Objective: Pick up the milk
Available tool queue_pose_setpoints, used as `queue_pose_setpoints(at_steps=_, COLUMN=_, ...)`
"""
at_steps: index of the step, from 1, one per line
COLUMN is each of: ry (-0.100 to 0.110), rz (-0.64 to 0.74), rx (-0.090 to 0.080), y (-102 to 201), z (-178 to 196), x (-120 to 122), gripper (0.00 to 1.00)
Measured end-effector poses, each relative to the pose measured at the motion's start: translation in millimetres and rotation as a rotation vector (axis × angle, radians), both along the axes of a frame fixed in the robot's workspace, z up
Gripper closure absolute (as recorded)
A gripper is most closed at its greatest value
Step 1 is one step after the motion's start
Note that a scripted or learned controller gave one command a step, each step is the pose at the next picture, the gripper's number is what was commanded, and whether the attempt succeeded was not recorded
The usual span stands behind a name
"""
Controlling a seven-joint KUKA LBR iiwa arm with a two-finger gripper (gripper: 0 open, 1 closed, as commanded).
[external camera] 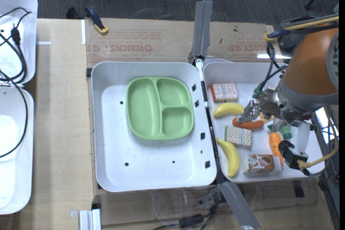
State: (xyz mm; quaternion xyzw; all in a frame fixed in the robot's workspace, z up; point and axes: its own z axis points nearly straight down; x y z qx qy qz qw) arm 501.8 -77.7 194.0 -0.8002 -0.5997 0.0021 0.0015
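One milk carton (260, 164) lies free at 6 o'clock in the right bin (315, 171), so the approach step is in hand: the gripper (252, 113), finger spacing indeterminate and holding nothing visible, must travel toward 6 o'clock and descend over it.

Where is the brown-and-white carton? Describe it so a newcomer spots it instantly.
Look in the right-hand white bin, along its near edge. The carton lies right of the lower banana, below the carrot. It alone is brown and white; the other boxes are pinkish-red and green-speckled.
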Motion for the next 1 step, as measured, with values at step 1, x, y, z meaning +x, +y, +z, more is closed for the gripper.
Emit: queue_pose_setpoints(at_steps=1, ry=-0.001, rz=-0.098, rx=-0.002, y=-39.3, z=-52.4, x=97.5, gripper=0.0)
